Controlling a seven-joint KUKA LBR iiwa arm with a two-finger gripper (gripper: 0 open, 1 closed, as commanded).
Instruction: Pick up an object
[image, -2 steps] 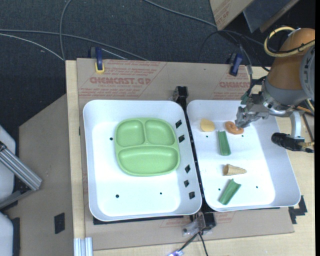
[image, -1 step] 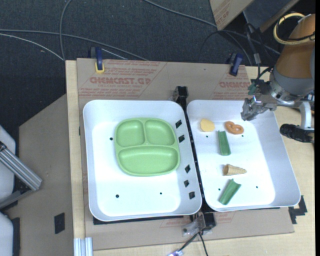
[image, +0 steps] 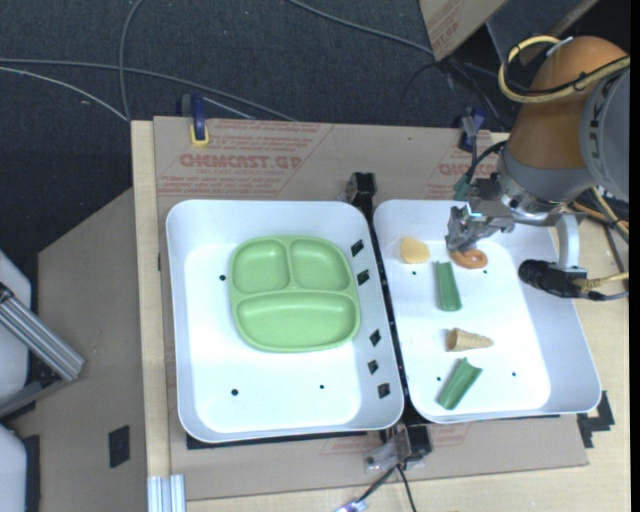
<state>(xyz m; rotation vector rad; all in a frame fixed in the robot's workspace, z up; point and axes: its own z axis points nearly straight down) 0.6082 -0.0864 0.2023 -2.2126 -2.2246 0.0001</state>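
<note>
Camera view: gripper (image: 462, 238) sits low in the right bin (image: 560, 345), directly over an orange piece (image: 471, 259); grip state cannot be told. Nearby: yellow piece (image: 415, 250), green stick (image: 447, 285), wedge (image: 467, 340). Left bin (image: 200, 330) holds a green plate (image: 294, 293).

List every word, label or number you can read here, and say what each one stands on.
"CHEMCAST GP": red print on the brown board under the bins, above the left bin.
Red print on the same board above the right bin: too blurred and covered to read.
Smaller red lines beneath: too small.
</note>
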